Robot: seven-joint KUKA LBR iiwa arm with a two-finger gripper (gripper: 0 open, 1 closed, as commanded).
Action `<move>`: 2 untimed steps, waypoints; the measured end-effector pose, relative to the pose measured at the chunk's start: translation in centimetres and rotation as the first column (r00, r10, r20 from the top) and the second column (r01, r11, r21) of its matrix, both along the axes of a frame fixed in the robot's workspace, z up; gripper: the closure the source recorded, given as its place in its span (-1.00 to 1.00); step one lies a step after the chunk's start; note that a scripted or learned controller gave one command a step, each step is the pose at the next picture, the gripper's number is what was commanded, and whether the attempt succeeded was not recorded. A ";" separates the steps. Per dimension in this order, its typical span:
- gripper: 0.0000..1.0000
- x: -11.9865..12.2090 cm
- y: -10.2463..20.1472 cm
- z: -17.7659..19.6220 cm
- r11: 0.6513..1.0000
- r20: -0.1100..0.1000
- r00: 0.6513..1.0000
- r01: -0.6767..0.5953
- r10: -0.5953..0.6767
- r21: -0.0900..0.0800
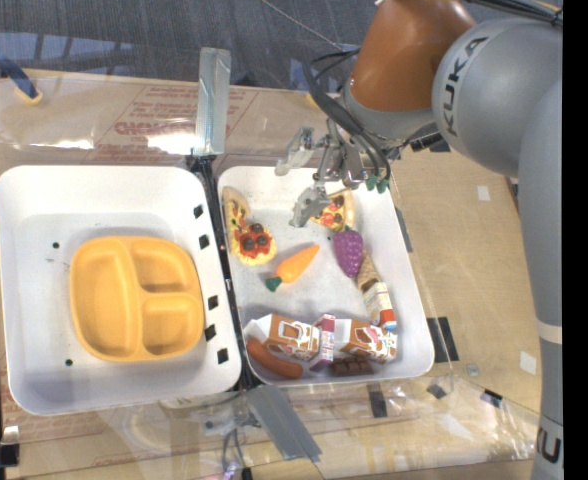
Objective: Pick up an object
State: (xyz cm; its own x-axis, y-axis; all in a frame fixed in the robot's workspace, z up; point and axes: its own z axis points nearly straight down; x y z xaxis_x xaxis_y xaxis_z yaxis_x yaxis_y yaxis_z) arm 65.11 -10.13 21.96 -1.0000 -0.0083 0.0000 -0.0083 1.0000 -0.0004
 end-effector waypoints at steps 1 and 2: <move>-1.00 -1.3 0.2 -12.7 1.000 -0.005 1.000 -0.023 0.023 0.002; -1.00 -5.2 -1.1 -12.7 0.999 0.000 0.999 0.040 -0.040 0.000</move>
State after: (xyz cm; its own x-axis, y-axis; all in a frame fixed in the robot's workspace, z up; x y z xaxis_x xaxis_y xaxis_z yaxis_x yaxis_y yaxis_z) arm 59.92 -11.23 9.25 -0.9995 0.0317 0.0002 0.0317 0.9995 0.0000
